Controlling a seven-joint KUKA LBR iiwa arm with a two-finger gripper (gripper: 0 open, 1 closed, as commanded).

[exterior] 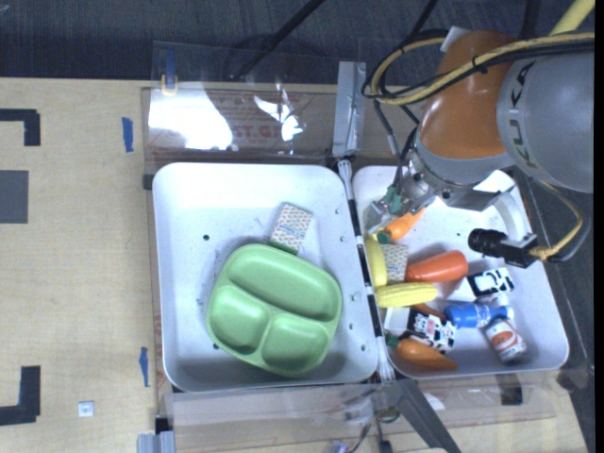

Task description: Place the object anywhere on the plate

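Green glossy three-compartment plate (274, 308)

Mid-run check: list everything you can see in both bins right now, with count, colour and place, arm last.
plate: 1, green, three compartments, left bin
small box: 1, pale patterned, left bin, at plate's far edge
left bin: 1, white
right bin: 1, white
carrots: 3, orange, right bin
banana: 1, yellow, right bin
corn: 1, yellow, right bin's left wall
can: 1, red-white, right bin
blue item: 1, right bin
gripper: 1, grey, over right bin's far-left corner
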